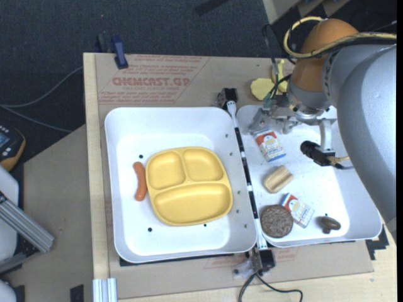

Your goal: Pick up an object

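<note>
The big grey arm (pixel 368 106) fills the right of the frame, orange band at the top. Left of centre sits the left bin (pixel 126 137), holding a yellow divided tray (pixel 187 185) with a sausage (pixel 139 180) just beside its left edge. At right, the right bin (pixel 352 216) carries a small carton (pixel 271 146), a bread roll (pixel 278 178), a round brown patty (pixel 276 221), a little packet (pixel 298 209) and a brown lump (pixel 328 223). The gripper (pixel 277 119) hangs just above the carton; open or closed, I cannot tell.
</note>
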